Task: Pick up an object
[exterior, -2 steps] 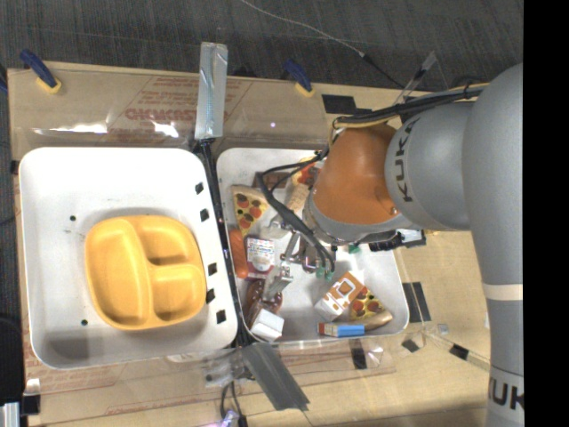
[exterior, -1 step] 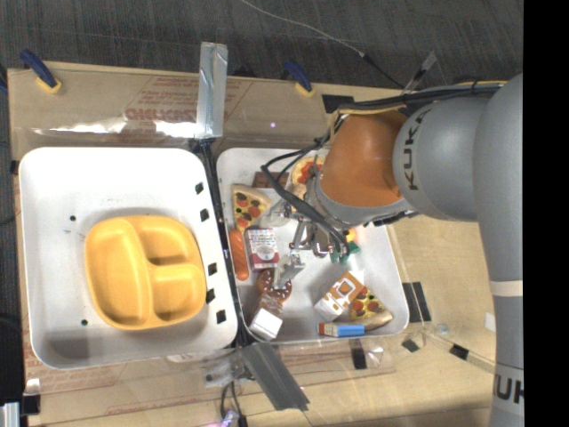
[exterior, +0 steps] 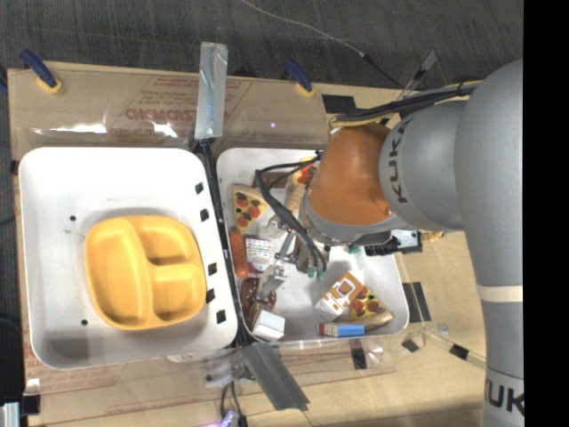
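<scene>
Hard to make out under the wrist: gripper (exterior: 286, 268) reads as a dark tangle of metal and cable low in the right bin (exterior: 398, 285), and cannot tell whether spread or pressed together. Nothing seen pinched there. Hides much of the right bin's upper half behind the orange band (exterior: 348, 181) and the grey arm (exterior: 444, 163); a red-and-orange scrap peeks out at the band's left edge, too little of it to name.

Just to the picture's left of the gripper, close enough that touching or apart cannot be settled: small white-and-red packet (exterior: 260, 252), lying flat, squarish, long axis unclear, print too small to read. Above that packet and up-left of the gripper: pizza-slice piece (exterior: 248, 205), against the bin's left wall, partly crossed by a black cable. Down-left of the gripper: dark brown piece (exterior: 252, 292), shape blurred, and below it a white block (exterior: 268, 326) in the bin's near corner.

Down-right of the gripper, apart from it: printed carton (exterior: 341, 295), tilted, with a second pizza slice (exterior: 371, 309) beside it. Below both, along the near wall: tube (exterior: 346, 329), long axis running left to right across the picture.

Well off to the gripper's left, in the left bin (exterior: 44, 181): yellow divided tray (exterior: 145, 268), lying flat.
</scene>
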